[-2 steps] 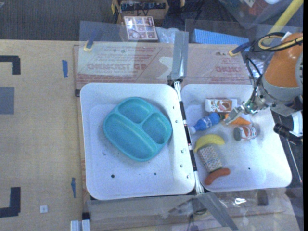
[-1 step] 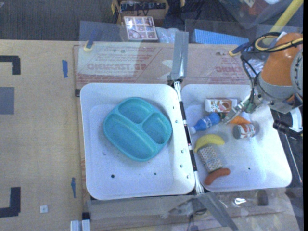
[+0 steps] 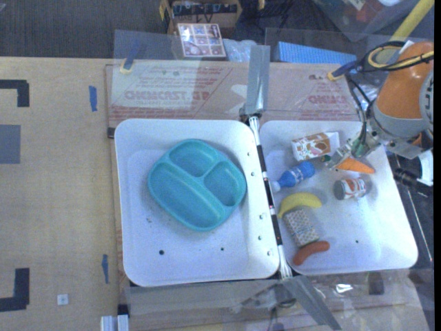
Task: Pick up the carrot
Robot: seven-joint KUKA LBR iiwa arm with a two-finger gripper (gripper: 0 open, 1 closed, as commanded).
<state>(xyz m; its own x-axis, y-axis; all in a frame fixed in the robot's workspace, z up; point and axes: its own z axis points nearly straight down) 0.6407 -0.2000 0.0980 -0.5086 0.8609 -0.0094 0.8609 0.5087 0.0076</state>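
Near edge, right bin: a reddish-brown sausage (image 3: 311, 251) lies closest to the camera, near the divider between the bins.
Just behind it: a speckled grey canister (image 3: 301, 225) on its side, with a yellow banana (image 3: 301, 201) touching its far end.
Left bin (image 3: 138, 254): holds a teal divided plate (image 3: 197, 183), well apart from anything the task concerns.
Middle of right bin (image 3: 393, 247): a small can (image 3: 351, 188) lies on its side; a blue bottle (image 3: 295, 174) points toward the divider.
Carrot (image 3: 355, 165): orange, lying just beyond the can, in the far right part of the right bin.
Gripper (image 3: 358, 147): low over the carrot's near-left end, apparently touching or just above it.
Grip state: cannot tell; the wrist and cabling crowd that spot, and whether the carrot sits between anything is unclear.
Farther back: a small juice carton (image 3: 315, 145) lies left of the gripper, near the bin's far wall.
Step in hand: probably the reach onto the carrot, lift not yet done.
Next move: needs a centred close across the carrot's width, clear of the can, then a straight rise.
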